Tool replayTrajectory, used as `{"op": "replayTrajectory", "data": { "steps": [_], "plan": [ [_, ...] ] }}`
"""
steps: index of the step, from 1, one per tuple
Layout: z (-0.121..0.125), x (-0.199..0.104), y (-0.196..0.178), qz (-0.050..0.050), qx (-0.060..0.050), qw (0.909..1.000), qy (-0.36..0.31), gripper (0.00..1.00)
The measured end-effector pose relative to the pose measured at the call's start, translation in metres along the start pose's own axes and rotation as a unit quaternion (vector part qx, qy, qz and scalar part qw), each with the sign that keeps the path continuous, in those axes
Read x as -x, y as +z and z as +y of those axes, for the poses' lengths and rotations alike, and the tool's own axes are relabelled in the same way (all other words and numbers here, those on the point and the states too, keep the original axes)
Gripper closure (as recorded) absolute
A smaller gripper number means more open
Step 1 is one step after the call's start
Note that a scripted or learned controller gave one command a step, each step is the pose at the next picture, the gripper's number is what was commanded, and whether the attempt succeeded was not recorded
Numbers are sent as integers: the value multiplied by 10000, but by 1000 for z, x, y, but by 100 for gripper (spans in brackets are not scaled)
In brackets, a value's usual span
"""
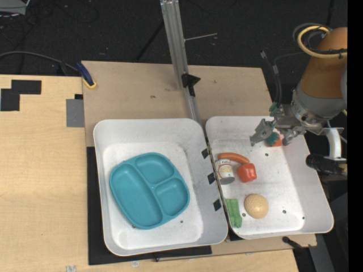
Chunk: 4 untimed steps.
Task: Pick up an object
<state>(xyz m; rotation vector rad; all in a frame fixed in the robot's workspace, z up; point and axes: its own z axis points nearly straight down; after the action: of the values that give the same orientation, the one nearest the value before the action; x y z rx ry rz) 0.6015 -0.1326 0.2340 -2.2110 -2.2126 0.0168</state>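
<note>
The jaws (273, 135) hang low over the right bin (295, 220), by a small red and green toy (275, 141); I cannot tell if they grip it. The ball (256, 205), can (225, 170) and pepper (247, 173) lie loose nearer the front, easy to reach.

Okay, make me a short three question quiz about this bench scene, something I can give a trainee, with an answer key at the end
1. True or false: the teal divided plate lies in the left bin.
2. Which item lies nearest the front edge of the right bin? A) orange carrot B) beige egg-shaped ball C) small can
3. Fill in: the gripper hovers over the ____ bin, near its back edge.

Key:
1. True
2. B
3. right
</note>
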Motion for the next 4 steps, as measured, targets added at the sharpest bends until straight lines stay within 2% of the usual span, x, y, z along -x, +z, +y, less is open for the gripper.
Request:
{"op": "replayTrajectory", "data": {
  "steps": [1,3,4],
  "plan": [
    [2,0,-5,-6,47,10000,-8,0],
    [-6,-19,105,-1,20,10000,-12,0],
    [-5,-17,134,-21,72,10000,12,0]
  ]
}}
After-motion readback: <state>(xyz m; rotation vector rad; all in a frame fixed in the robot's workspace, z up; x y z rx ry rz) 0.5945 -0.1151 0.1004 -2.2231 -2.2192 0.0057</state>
